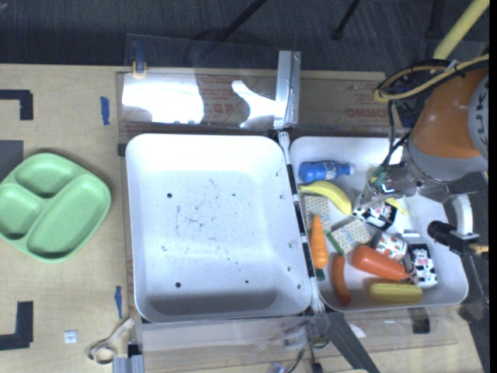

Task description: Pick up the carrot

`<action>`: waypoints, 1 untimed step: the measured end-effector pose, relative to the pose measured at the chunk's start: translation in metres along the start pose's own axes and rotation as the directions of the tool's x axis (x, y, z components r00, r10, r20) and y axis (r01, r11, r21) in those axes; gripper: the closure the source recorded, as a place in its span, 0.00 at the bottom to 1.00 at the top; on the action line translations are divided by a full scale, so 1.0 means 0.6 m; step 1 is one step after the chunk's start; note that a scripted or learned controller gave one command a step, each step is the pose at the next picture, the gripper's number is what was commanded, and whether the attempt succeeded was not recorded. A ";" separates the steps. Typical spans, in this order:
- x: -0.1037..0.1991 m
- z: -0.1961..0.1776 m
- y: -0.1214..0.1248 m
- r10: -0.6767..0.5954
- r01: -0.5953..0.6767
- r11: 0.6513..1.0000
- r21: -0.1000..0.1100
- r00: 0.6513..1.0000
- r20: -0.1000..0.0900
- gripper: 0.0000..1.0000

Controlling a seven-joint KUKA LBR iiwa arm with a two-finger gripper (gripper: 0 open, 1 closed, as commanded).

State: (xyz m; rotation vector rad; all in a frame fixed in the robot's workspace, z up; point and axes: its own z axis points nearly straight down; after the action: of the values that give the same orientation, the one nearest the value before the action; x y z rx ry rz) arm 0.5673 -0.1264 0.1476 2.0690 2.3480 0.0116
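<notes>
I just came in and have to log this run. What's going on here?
The arm is reaching in over the right bin, which holds toy food. Its gripper hangs near the banana and blue bottle. The carrot lies untouched nearer the front. The left bin sits beside it.

dark carpet floor (93, 14); wooden bench (62, 107)

Fixed overhead camera — slanted down, both bins (210, 150).
</notes>
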 end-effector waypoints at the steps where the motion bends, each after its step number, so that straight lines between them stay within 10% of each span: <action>1: -0.001 -0.017 0.001 0.001 -0.001 1.000 -0.003 1.000 0.001 1.00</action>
State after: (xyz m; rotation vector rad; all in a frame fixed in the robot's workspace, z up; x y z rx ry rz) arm 0.5681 -0.1267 0.1576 2.0686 2.3452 0.0144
